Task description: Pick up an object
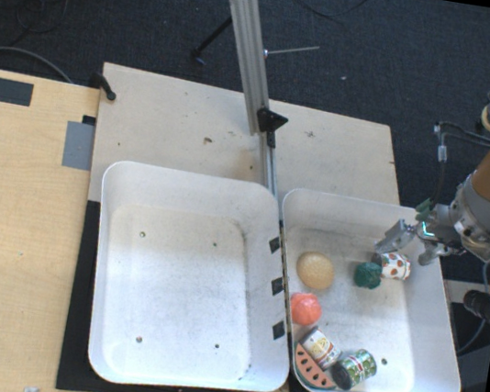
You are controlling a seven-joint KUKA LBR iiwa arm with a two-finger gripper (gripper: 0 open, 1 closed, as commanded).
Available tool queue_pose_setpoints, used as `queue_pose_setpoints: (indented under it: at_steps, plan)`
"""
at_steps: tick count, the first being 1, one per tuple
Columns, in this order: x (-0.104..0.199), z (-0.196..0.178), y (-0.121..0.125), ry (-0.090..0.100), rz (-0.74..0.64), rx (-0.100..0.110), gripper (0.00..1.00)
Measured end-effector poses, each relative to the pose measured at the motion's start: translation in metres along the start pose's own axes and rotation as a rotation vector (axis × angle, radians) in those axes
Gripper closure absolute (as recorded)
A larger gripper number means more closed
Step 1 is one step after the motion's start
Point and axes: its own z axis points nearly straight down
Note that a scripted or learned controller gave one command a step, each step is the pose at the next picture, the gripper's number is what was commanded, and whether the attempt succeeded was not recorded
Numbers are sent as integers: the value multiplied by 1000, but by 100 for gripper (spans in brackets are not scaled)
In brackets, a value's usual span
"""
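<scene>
My gripper hangs over the right bin near its right wall, with its fingers spread open. Just below the fingertips lies a small white object with red and green marks; nothing sits between the fingers. A dark green lump rests to the left of that object. Further left in the same bin are a tan round object and an orange-red ball.
At the right bin's front lie a small labelled can, a watermelon-slice toy and a green can. The left bin stands beside it. A metal rail slants across the back of the bench.
</scene>
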Motion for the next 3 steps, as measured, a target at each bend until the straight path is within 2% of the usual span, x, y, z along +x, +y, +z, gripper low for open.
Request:
queue_pose_setpoints:
  at_steps: [1,3]
  plan:
    - [0,-3,1,-1,-2,-4,0]
    - [0,88,-7,0,2,0,0]
